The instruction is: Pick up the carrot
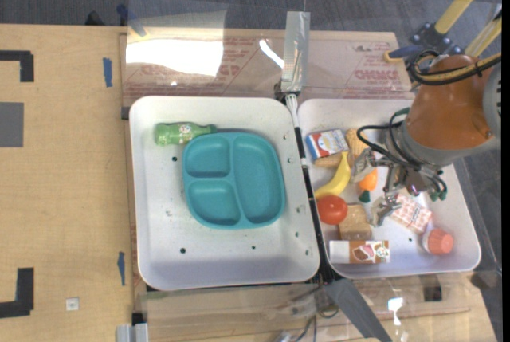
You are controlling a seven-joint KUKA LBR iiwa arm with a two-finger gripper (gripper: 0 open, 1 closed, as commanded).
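1. The carrot (pixel 367 181), a small orange piece with a green tip, lies in the right bin (pixel 466 249), near the bin's middle and just right of a yellow banana (pixel 340 175).
2. The pincer (pixel 388 190) hangs low over the right bin, right beside the carrot. Its dark fingers are tangled with cables from where I stand, so I cannot tell how far apart they are, nor whether they touch the carrot. Nothing is plainly seen between them.
3. The arm (pixel 446 113) comes in from the right, its orange band sitting above the wrist and covering part of the bin's upper right.
4. Around the carrot: a small blue and white carton (pixel 327 143) lies above the banana, a red tomato (pixel 332 210) below it, and a tan block (pixel 355 220) just right of the tomato.
5. A flat box with a brown picture (pixel 360 252) lies along the bin's near edge. A pink and white packet (pixel 412 214) lies below the pincer, and a small red-orange item (pixel 439 241) rests near the lower right corner.
6. The left bin (pixel 159 249) holds a teal divided plate (pixel 234 178), with a green bottle (pixel 182 132) lying on its side at the plate's upper left.
7. Both bins sit side by side on the table (pixel 56 197).
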